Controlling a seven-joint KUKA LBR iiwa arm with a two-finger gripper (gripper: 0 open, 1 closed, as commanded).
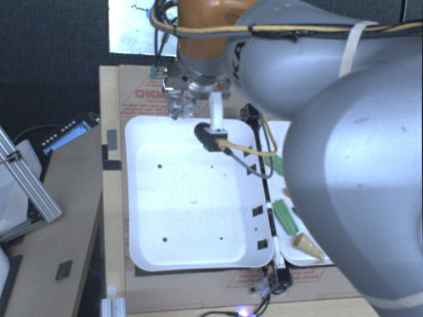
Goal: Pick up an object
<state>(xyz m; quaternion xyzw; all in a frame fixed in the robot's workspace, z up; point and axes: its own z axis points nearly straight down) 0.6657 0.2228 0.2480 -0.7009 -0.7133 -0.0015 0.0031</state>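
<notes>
Overhead, two shallow white bins were seen side by side on the bench [112, 197]. The left bin [142, 177] was shown almost whole: a pale floor marked by a few small dark dots, with nothing else resting on it. The right bin [301, 257] was largely hidden beneath the arm [344, 111], so that a narrow strip of it along the shared divider was all that could be made out. In that strip a green piece [285, 216] was seen lying at a slant near the divider, and a tan cone-shaped piece [308, 244] lay just beside it, nearer the front rim. A second green patch [275, 164] was glimpsed farther back, at the arm's edge; its shape could not be told.

The gripper [186, 104] was placed at the far rim of the left bin, below the orange band [215, 15], well apart from the pieces in the right bin. Its metal parts were blurred together, so whether the jaws stood wide or narrow could not be told, and nothing was seen held between them. A black fitting [210, 137] on a white stem hung over the far part of the left bin, and a yellowish cable [248, 152] was led from it toward the divider.
</notes>
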